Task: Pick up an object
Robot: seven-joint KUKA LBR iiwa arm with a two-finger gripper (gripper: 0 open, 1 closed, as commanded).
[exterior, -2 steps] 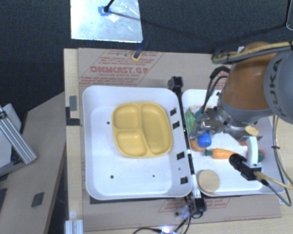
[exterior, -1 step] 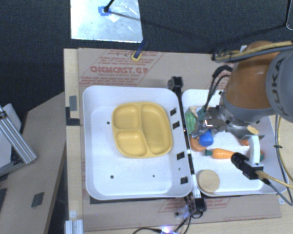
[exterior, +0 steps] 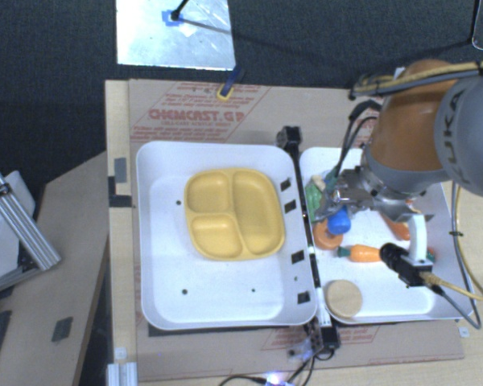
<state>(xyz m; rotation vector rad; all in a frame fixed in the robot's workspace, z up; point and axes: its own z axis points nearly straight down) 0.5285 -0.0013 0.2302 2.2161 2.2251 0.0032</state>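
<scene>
Directly beneath end effector (exterior: 336, 207) (touching?): blue object (exterior: 336, 223)

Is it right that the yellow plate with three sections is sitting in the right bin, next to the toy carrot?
Not quite. The camera view shows the yellow plate in the left bin. The toy carrot lies in the right bin, under the arm.

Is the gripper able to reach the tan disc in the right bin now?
Probably yes. The tan disc lies alone in the near left corner of the right bin, with nothing on top of it. The gripper is over the same bin, above a blue piece, so only a short move seems needed.
</scene>
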